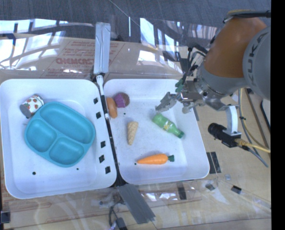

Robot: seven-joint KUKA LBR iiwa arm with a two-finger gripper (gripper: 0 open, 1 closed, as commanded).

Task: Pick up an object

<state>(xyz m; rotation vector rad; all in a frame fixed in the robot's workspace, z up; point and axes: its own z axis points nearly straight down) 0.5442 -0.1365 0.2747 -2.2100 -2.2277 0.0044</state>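
Camera view, gripper [175, 103] open, above bottle [167, 125]

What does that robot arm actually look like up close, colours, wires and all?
The arm is a fat rounded body, grey with a broad orange band and pale raised KUKA lettering along its grey side. At its tip sits a small grey metal gripper with thin fingers. Black and yellow cables trail beside it.

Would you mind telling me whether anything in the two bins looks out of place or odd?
Nothing looks spilled or damaged. The only oddity is a small toy wedged against the rim of the blue divided plate in the left bin.
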